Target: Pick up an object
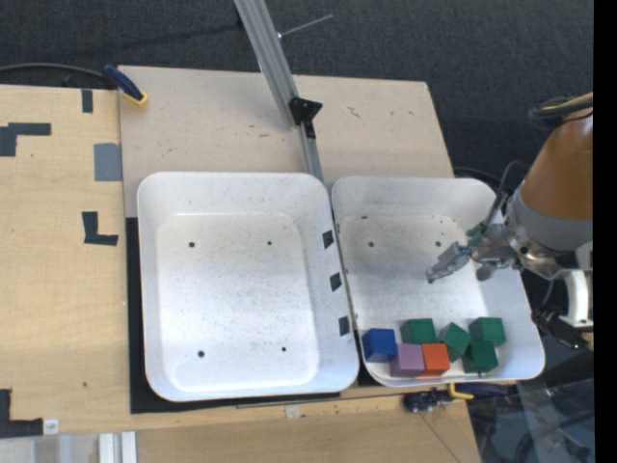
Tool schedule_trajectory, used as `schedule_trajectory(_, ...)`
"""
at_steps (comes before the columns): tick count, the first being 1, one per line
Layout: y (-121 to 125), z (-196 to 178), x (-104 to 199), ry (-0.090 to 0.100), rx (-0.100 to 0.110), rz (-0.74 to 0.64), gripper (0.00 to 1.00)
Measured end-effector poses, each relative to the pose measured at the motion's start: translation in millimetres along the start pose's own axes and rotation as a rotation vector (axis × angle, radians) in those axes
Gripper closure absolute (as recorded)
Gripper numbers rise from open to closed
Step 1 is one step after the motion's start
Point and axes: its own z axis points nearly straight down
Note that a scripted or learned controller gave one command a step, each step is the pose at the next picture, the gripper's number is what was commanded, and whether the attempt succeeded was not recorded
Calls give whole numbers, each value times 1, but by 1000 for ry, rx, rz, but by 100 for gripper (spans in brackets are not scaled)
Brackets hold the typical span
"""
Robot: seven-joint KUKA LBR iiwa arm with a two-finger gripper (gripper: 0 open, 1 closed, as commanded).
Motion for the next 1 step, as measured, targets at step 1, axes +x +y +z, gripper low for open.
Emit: schedule_trajectory(1, 9, 55, 4, 0, 0, -2, 0)
